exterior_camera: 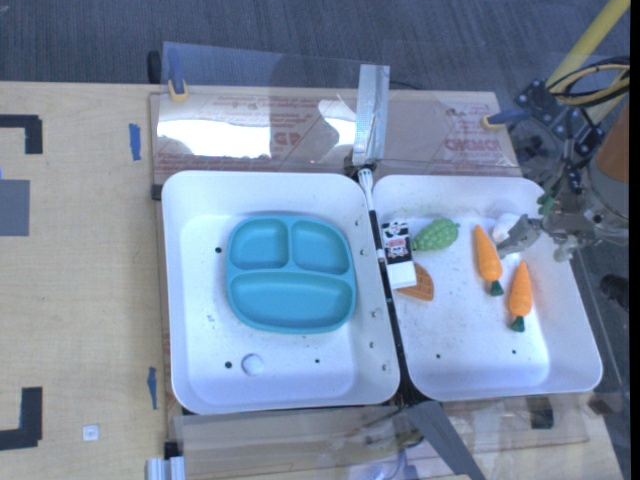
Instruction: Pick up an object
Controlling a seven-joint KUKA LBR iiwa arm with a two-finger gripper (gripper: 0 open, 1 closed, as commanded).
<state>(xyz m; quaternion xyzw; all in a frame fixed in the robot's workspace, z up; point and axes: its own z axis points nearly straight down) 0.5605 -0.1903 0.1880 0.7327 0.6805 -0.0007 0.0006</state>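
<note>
Showing a smooth blue divided plate, two tapered carrots, and a gripper, grasp state indiscernible.

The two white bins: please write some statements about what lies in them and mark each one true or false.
1. The blue divided plate lies in the left bin. True.
2. Two toy carrots lie in the right bin. True.
3. The green leafy toy lies on the blue plate. False: it lies in the right bin, beside the small milk carton.
4. The gripper is over the left bin. False: it is at the right bin's right side, near the carrots.
</note>
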